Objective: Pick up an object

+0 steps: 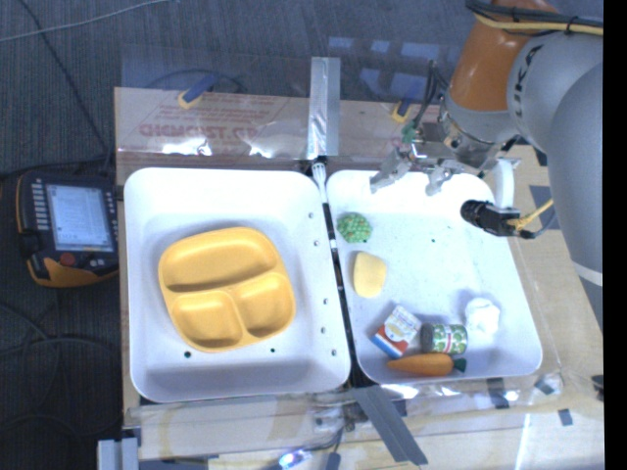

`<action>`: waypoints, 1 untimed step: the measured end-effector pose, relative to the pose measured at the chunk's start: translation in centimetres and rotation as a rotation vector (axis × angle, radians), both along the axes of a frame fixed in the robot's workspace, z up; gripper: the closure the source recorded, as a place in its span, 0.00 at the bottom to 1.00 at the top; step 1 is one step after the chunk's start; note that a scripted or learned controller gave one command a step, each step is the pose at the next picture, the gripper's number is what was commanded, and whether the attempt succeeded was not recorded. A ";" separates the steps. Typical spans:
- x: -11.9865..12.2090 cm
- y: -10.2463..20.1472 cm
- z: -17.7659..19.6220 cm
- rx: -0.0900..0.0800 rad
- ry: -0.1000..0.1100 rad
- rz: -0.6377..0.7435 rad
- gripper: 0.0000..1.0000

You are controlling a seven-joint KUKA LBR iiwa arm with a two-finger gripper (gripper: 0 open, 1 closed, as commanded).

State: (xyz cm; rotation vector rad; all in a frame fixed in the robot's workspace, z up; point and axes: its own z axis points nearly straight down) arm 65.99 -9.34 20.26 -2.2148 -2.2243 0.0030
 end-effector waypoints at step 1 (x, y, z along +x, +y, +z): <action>0.8 -0.1 -10.5 0.000 -0.003 0.214 0.00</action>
